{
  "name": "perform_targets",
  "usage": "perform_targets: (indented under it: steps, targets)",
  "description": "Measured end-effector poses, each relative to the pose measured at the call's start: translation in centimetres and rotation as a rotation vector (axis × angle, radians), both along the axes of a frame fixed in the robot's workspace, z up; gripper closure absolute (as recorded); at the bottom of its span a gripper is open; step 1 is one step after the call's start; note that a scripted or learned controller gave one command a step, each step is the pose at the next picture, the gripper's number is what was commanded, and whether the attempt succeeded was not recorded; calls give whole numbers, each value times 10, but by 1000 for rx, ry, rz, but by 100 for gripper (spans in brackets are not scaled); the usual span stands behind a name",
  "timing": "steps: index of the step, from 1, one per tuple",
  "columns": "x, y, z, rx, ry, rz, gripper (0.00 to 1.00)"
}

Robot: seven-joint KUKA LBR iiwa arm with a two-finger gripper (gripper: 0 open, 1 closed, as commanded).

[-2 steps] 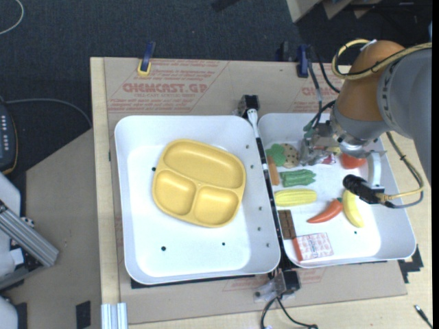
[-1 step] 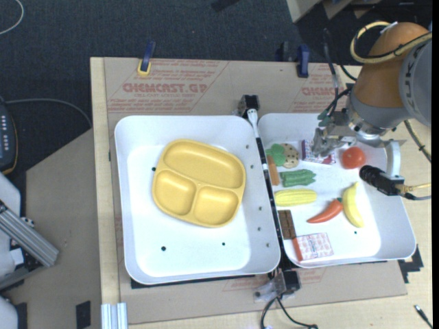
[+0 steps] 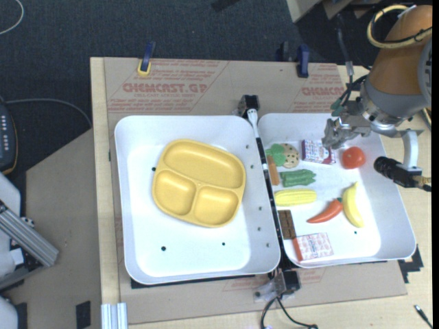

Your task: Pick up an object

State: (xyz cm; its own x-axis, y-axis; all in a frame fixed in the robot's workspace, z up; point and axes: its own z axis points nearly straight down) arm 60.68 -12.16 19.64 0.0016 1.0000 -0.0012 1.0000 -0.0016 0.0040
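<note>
My gripper (image 3: pixel 334 138) hangs over the back of the right bin (image 3: pixel 391 242), just above a small pink-and-white packet (image 3: pixel 317 152) and left of a red tomato (image 3: pixel 353 157). Nothing shows between its fingers. Below lie a cookie (image 3: pixel 290 155) beside a green leafy piece (image 3: pixel 276 152), a green pepper (image 3: pixel 298 178), a yellow corn cob (image 3: pixel 295 197), a red chili (image 3: pixel 326 212), a banana (image 3: pixel 352 204), a brown bar (image 3: pixel 286 223) and a second packet (image 3: pixel 313 246).
The left bin (image 3: pixel 137 245) holds a yellow three-part plate (image 3: pixel 198 181). A carrot-like orange stick (image 3: pixel 273 171) lies along the divider between the bins. Clamps (image 3: pixel 145 60) sit at the board's back edge.
</note>
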Motion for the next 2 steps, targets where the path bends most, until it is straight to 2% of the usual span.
perform_targets:
  steps: [1, 2]
  targets:
    - [1, 0, 30, 0, 0, 2, 100]
    - [-8, 44, 36, 3, 5, 6, 100]
